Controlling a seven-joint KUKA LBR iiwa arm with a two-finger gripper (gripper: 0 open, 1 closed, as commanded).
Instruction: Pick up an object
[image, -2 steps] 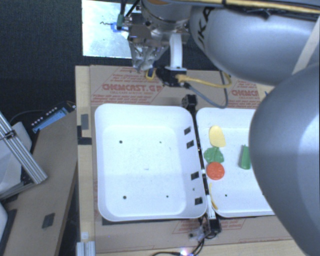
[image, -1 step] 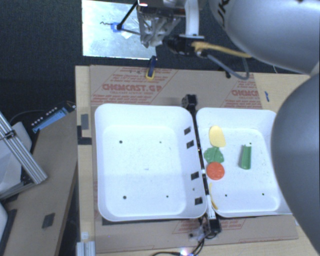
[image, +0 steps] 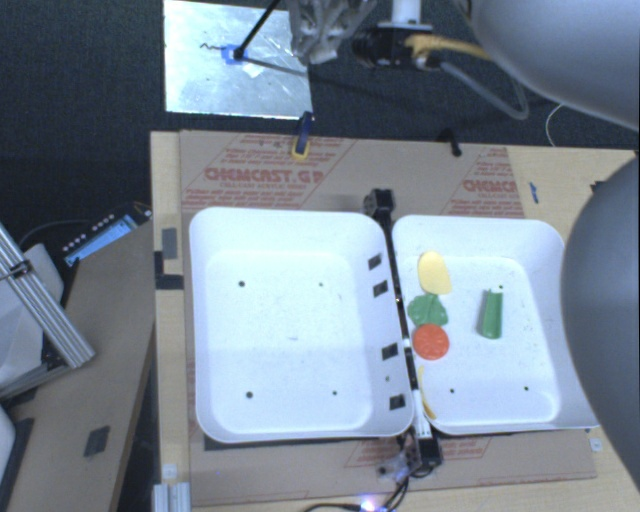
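Hand (image: 325, 30) hovers beyond the bins, well apart from green block (image: 491, 314).

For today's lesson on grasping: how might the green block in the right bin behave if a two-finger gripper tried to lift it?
The green block looks solid and straight-edged, so probably stiff rather than floppy. It lies flat on the right bin, so it seems unlikely to roll. It sits apart from the other pieces, so the fingers may close without bumping them.

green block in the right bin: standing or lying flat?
Cannot tell for sure. The green block looks elongated along the right bin floor, apart from the other pieces.
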